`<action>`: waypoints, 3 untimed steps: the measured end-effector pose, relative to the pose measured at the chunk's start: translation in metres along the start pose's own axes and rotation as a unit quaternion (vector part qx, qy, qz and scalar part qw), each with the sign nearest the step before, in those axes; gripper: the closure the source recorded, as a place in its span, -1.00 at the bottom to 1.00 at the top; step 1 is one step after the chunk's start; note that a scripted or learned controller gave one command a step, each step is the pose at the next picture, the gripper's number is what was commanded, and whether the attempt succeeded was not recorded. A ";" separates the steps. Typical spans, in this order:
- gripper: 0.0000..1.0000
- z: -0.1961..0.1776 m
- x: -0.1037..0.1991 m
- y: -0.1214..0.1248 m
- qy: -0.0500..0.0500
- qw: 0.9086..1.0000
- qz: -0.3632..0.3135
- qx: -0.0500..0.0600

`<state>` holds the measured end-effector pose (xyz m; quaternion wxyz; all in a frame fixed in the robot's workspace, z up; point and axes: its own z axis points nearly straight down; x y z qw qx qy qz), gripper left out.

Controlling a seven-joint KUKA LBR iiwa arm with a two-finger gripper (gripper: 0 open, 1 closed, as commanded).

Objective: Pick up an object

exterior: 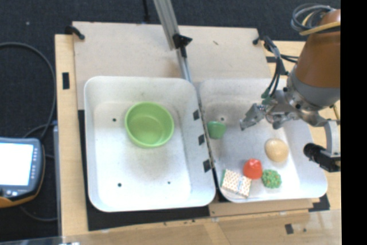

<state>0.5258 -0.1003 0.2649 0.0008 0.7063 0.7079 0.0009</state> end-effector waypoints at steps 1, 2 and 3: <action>-1.00 0.000 0.000 0.000 0.000 1.000 0.001 0.000; -1.00 0.042 0.000 0.001 -0.001 1.000 0.001 0.003; -1.00 0.105 0.000 0.003 0.000 1.000 0.001 0.004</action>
